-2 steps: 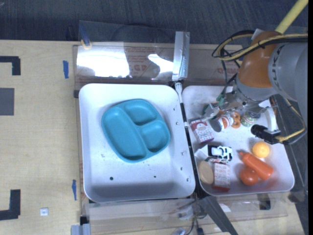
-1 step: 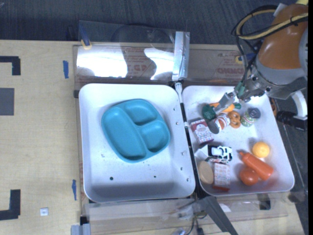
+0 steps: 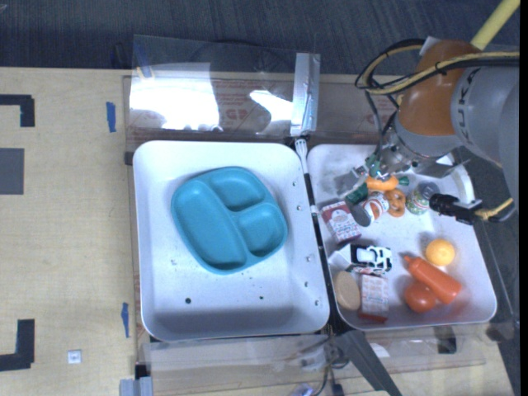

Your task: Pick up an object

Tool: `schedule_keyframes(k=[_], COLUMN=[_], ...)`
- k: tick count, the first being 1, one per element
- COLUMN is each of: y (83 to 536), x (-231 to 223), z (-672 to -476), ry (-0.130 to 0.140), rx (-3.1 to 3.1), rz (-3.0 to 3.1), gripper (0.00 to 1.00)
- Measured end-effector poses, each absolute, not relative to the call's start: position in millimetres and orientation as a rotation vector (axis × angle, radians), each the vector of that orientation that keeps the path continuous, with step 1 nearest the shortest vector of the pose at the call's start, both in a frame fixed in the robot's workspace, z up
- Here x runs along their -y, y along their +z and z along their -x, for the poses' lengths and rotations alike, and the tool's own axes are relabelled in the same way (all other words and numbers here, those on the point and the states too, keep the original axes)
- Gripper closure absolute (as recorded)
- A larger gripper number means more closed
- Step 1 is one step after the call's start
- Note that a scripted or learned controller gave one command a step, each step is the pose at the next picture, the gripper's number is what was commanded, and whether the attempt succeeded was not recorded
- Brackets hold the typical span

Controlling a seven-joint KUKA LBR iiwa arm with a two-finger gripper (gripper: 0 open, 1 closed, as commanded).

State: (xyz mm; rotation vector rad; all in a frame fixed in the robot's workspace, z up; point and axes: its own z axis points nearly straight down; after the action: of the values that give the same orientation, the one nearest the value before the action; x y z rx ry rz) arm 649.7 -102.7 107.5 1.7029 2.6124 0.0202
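My gripper (image 3: 382, 170) hangs low over the back of the right bin (image 3: 483, 299), right above a cluster of small items. Under it lie a green piece (image 3: 356, 195), an orange ring-shaped toy (image 3: 394, 200), a small can (image 3: 370, 211) and a greenish round piece (image 3: 417, 200). Whether the gripper touches any of them is hidden by the wrist. Further forward lie a yellow-orange ball (image 3: 440, 252), an orange carrot-like toy (image 3: 436, 278), a red tomato (image 3: 418, 299) and a black-and-white toy car (image 3: 372, 257).
The left bin (image 3: 157, 295) holds a blue divided plate (image 3: 229, 217). A red-and-white packet (image 3: 339, 219), a tan round piece (image 3: 347, 291) and a printed packet (image 3: 374, 295) lie along the right bin's left side. Cables loop above the arm (image 3: 462, 106).
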Motion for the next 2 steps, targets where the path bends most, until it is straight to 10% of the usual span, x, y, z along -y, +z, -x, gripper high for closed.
schedule_keyframes(k=[2], y=[98], x=[151], z=[-671.6], ry=[0.011], rx=[-2.567], rz=[-1.809], gripper=[0.0])
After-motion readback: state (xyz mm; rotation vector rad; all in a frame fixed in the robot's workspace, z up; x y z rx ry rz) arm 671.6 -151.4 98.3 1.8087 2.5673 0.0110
